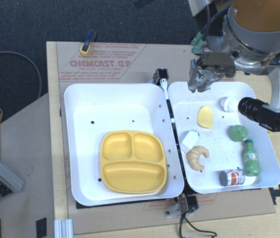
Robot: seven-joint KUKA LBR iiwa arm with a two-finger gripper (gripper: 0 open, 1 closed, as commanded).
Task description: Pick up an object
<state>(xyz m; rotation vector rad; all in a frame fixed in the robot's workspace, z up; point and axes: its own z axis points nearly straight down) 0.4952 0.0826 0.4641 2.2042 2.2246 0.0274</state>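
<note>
My gripper (198, 85) hangs above the far left corner of the right bin (264, 148), fingers pointing down, with nothing visible between them. Below it in that bin lie a yellow chip-shaped piece (205, 116), a white block (190, 139) and a tan croissant (197, 156). Farther right are a green ball (238, 133), a green bottle (251, 157), a small can with a red label (233, 177) and a white cap-like object (227, 103).
The left bin (80, 133) holds a yellow divided plate (133, 160). A black cylindrical part (258, 112) juts over the right bin's right side. A blue and yellow clip (87, 42) lies on the cardboard behind the bins.
</note>
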